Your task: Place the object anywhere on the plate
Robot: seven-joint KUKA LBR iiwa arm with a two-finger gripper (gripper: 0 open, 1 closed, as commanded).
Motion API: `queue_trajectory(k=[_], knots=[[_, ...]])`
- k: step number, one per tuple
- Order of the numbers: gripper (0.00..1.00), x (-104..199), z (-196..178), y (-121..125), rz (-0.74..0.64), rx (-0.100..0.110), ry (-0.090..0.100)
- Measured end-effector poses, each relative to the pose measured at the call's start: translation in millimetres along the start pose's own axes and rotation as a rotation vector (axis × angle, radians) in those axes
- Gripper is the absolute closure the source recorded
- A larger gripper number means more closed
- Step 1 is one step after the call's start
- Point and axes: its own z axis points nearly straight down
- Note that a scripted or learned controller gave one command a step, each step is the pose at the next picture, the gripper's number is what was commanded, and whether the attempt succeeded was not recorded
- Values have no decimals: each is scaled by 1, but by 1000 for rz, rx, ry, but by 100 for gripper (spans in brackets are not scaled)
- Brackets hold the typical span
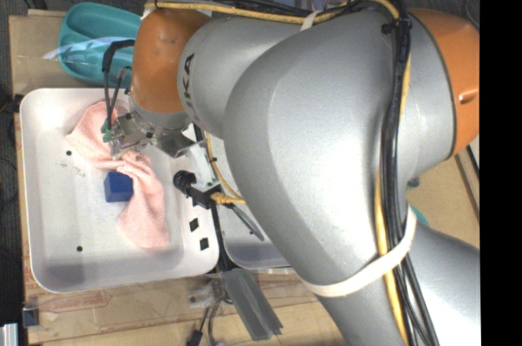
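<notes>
Seemingly mid-reach, the tool point(124, 134), its state impossible to tell, hovers above a pink cloth point(134, 189) beside the blue block point(118, 187), which awaits grasping.

Wooden bench point(16, 42) with two white bins point(37, 197), teal container point(90, 30).

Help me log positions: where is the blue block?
In the camera view, the blue block lies in the left white bin, on the pink cloth, just below the gripper.
</notes>
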Motion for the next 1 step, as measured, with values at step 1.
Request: queue_trajectory(k=[1], knots=[[0, 0, 0, 0, 1, 0, 0]])
